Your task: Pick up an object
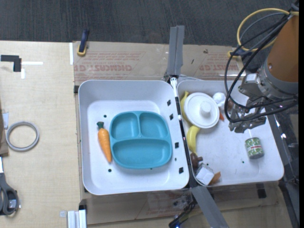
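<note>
Looking down at a slant on a pale wooden bench (38, 175), the camera takes in two shallow white plastic bins side by side, with smooth walls and rounded corners. A grey arm (285, 46) with an orange band, trailing black and yellow cables, reaches in from the right over the right bin (270, 172). Its gripper (244, 120) hangs low inside that bin, just right of a white lidded pot. Whether it is clenched or released cannot be told from this angle, and nothing shows as grasped. By that reading the pick is not yet done: every object lies on a bin floor, and closing on one and lifting it is all left to do.

The left bin (90, 175) holds a glossy teal plate (141, 140), rounded and moulded into three compartments, with a tapered orange toy carrot (104, 144) just beside its left edge.

In the right bin, the round white pot (202, 109) has a knob on its lid. A curved yellow banana (192, 137) lies touching its lower left side. A small green and white can (254, 147) lies near the gripper, below and to its right; it seems the nearest candidate. Small brown and white bits cluster in the bin's near left corner, too jumbled to name.

On the bench, well left of the bins, lies a grey ring (21, 136).
</note>
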Robot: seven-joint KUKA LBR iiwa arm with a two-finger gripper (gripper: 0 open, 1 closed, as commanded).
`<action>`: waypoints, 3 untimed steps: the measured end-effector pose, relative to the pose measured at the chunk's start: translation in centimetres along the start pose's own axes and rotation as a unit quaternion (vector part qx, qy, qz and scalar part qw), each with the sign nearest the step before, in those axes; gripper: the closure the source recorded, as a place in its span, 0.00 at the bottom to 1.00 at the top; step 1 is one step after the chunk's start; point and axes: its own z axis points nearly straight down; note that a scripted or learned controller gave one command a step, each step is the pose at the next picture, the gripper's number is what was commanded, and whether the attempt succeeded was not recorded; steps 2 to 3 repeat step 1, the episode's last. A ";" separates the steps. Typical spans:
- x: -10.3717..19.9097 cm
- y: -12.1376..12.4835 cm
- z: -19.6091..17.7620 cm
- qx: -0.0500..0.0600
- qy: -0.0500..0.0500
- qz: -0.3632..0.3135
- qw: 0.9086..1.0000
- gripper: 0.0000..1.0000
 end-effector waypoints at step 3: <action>-0.1 -0.1 -0.8 -0.001 -0.002 0.002 1.000 1.00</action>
